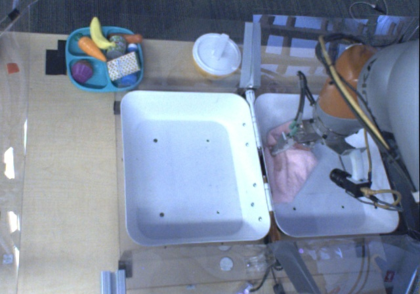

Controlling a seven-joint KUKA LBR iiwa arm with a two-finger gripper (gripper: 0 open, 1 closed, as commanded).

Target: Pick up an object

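A pink cloth [289, 167] lies crumpled against the left wall of the right bin [341, 220]. My gripper [289, 138] is low in that bin, right over the cloth's upper end, its metal fingertips touching or just above the fabric. The grey arm with its orange band [344, 89] comes in from the right above it. The cloth's top part is partly hidden under the gripper.
The left bin [131, 174] stands beside the right one. Behind it on the bench are a blue tray [104, 58] with toy food and a white lidded cup [216, 54]. Cables [357, 188] hang by the arm over the right bin.
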